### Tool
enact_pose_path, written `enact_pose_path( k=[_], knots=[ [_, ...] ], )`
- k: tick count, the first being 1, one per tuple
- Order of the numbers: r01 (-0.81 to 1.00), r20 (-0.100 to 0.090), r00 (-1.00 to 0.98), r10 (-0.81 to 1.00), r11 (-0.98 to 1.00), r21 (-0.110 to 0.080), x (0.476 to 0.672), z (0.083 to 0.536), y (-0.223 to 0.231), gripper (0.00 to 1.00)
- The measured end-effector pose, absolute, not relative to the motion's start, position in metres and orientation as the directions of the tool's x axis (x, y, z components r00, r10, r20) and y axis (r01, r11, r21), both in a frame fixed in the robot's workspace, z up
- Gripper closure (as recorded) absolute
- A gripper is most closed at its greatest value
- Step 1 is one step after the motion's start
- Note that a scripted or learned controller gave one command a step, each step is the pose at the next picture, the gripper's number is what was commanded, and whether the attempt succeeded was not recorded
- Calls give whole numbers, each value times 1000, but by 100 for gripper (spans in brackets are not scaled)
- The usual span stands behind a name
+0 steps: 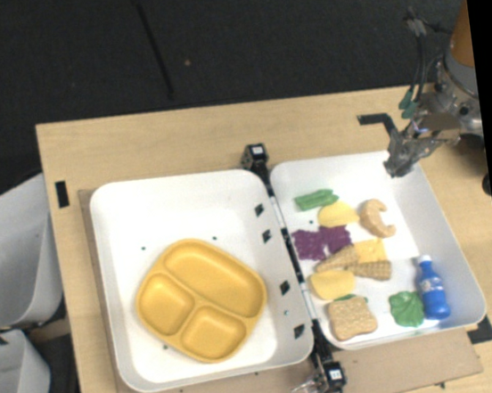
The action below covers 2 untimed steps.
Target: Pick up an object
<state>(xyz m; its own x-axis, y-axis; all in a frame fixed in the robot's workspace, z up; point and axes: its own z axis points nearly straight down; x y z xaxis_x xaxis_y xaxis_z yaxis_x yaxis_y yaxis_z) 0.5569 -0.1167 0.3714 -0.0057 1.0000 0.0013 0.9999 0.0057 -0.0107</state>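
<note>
Hovering at one o'clock over the right bin, the gripper, whose opening I cannot tell, is risking grazing the crowded toy food.

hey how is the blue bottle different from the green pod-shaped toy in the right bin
The small blue plastic bottle with a white cap lies near the front right corner of the right white bin; the flat green pod-shaped toy lies near the bin's back left. The bottle lies lengthwise front to back, the pod crosswise. The bottle looks rounded, the pod flat. Both rest apart from the gripper.
</note>
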Motion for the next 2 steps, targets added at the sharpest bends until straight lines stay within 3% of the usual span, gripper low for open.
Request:
enact_pose_path(
  k=[1,2],
  knots=[
    [1000,-1,-9,1000,9,19,573,515,-51,100],
    [1000,0,4,1000,-4,-9,508,420,-94,100]
  ],
)
